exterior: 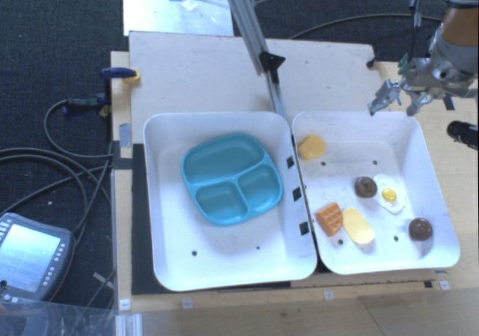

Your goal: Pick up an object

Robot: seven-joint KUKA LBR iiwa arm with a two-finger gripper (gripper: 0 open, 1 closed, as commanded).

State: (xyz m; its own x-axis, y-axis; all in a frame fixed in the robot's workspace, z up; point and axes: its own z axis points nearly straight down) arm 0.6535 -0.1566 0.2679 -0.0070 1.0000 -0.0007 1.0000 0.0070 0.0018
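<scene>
In the camera view, the gripper (pixel 397 99) is seen above the far edge of the right bin (pixel 436 170), its two metallic fingers spread apart with nothing between them. The pickable objects all lie nearer than the fingers, on the floor of that bin. Closest is a yellow-orange chunk (pixel 312 147) at the far left corner, to the left of and nearer than the fingertips. Further toward the near side, a round dark brown piece (pixel 365 187) is found at mid-bin, just beside a flat toy fried egg (pixel 389 196) with a white, irregular outline and a glossy yellow yolk. A ridged orange waffle-like square (pixel 328 218) sits close to the left wall, touching or almost touching a smooth pale yellow oval (pixel 358 227) on its right. A second dark brown round piece (pixel 420 229) is placed near the right near corner. Bare white floor is left in the far right part of the bin, below the gripper. The left bin (pixel 168 215) holds a turquoise divided plate (pixel 232 177) of smooth plastic with three compartments, set at a tilt to the bin's walls, with open floor around it. A slanted metal pole (pixel 243 9) crosses the far bench.
</scene>
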